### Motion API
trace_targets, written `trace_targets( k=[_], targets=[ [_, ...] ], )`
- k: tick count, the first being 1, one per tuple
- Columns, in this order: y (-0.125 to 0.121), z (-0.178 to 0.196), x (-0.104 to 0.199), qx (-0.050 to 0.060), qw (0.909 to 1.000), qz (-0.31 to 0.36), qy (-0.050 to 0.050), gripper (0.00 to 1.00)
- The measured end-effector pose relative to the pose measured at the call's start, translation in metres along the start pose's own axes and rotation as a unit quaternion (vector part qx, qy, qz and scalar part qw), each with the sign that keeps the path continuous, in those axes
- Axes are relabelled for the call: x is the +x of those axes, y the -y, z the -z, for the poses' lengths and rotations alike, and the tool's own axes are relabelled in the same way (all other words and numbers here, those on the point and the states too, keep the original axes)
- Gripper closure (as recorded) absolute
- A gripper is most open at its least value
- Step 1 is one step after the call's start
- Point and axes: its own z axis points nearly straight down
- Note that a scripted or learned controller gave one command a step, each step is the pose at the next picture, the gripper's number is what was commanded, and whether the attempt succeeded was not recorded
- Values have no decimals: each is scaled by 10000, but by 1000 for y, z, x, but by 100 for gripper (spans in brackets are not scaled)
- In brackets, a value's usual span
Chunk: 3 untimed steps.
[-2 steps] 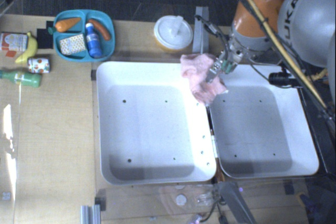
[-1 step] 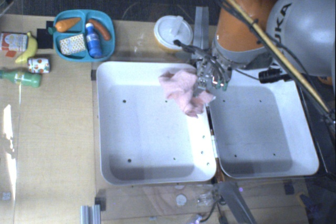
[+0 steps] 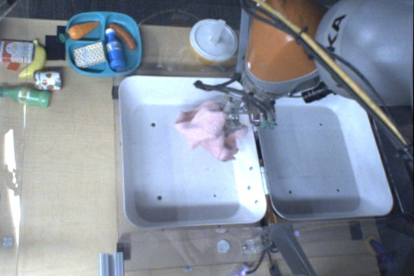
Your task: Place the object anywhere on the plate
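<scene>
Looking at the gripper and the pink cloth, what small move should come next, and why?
Probably a short descent onto the pink cloth, then close. The gripper sits at the cloth's right edge in the left bin, but no fabric is seen between its fingers, so a grasp is not confirmed and lifting seems premature.

A crumpled pink cloth (image 3: 209, 130) blocked the left white bin (image 3: 149, 203) toward two o'clock; its floor lay open from five to nine o'clock.

Pink cloth (image 3: 208, 128), soft and crumpled into a loose heap. Lies in the left white bin (image 3: 155, 197), towards its upper right part.
</scene>
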Motion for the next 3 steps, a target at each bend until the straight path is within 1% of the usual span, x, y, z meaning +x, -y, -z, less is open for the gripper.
trace_targets(
  k=[1,2,3],
  targets=[
    [-44,6,22,-1,10000,12,3,100],
    [-77,19,59,-2,10000,7,9,100],
    [-77,20,59,-3,10000,6,12,0]
  ],
)
